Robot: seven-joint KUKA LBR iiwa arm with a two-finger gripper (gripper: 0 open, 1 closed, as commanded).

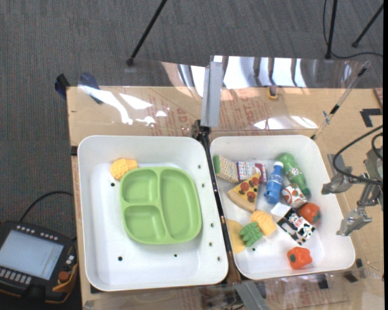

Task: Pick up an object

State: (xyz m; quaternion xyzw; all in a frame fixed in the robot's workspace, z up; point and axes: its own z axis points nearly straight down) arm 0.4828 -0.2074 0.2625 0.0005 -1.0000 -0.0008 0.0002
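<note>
Roughly a dozen small toys lie in the right bin (333, 237), none of them lifted, so by my reading the pick has not started. Contents: a blue bottle (273, 182) near the middle, a green bottle (293, 171) just beside it, a pizza slice (246, 193) to the left of the blue bottle, two small printed boxes (236, 169) along the back, a tomato (310, 212), a black-and-white carton (297, 227), an orange pepper (299, 258) alone near the front wall, and a yellow-and-green cluster (257, 228) at the front left. Most pieces touch or crowd one another; the pepper sits apart from the rest.

The left bin (94, 237) holds a green divided plate (160, 205) and one yellow toy (123, 168) at the plate's back left corner.

The end effector (352, 205) hangs at the right rim of the right bin, outside the toy pile and above the bin wall. Nothing is between its fingers. Two grey finger pieces show apart from each other, so it reads as open.

Status: zero of the task is done. Left to do: move in over one toy, descend, close, lift. The pepper looks the least crowded candidate.
</note>
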